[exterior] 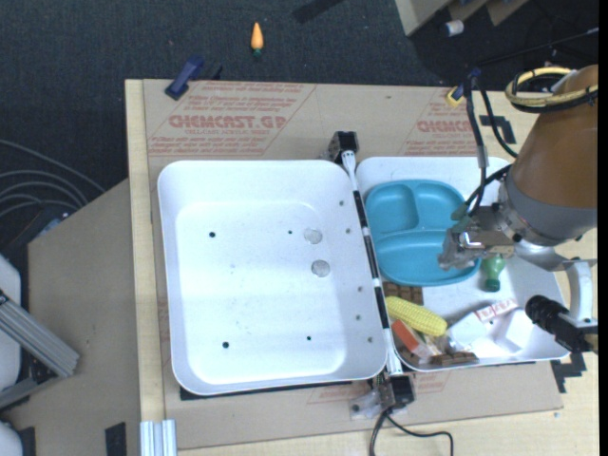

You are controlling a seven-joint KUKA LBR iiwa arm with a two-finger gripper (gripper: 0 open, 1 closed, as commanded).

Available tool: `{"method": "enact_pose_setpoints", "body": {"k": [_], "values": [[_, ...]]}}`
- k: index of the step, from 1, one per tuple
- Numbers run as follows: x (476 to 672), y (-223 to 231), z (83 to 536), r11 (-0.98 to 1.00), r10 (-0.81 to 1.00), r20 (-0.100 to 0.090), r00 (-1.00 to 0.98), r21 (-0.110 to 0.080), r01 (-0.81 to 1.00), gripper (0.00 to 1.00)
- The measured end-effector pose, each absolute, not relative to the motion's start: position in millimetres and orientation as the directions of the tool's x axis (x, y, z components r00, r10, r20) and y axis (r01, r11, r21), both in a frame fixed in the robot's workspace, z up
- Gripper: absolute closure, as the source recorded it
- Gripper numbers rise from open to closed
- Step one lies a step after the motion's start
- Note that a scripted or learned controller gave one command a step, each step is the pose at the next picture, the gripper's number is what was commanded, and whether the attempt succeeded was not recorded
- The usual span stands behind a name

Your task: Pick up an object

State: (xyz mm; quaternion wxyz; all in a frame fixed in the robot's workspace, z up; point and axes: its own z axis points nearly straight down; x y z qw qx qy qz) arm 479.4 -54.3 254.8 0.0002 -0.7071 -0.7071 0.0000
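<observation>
Looking down on two white bins side by side: left bin bare, right bin cluttered. Reaching in from the right, grey arm with gripper low over the near right edge of a blue divided plate; cannot tell how the gripper is set, and nothing seen held in it. Just right of the gripper, a small green bottle, apparently upright. Nearer, a yellow corn cob, long axis running from far-left to near-right, beside the divider between bins. Likely light, stiff toy plastic, ridged enough to resist slipping; best taken across its middle, squeezing its short width. Plate probably light and rigid but wide and smooth, so graspable only by its rim. White packet lying at near right, likely soft and crinkly.
</observation>
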Motion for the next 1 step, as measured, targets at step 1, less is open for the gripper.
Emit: {"method": "enact_pose_setpoints", "body": {"k": [1], "values": [[479.2, -54.4, 254.7, 0.001, 1.000, 0.000, -0.001, -0.001, 1.000, 0.00]]}}
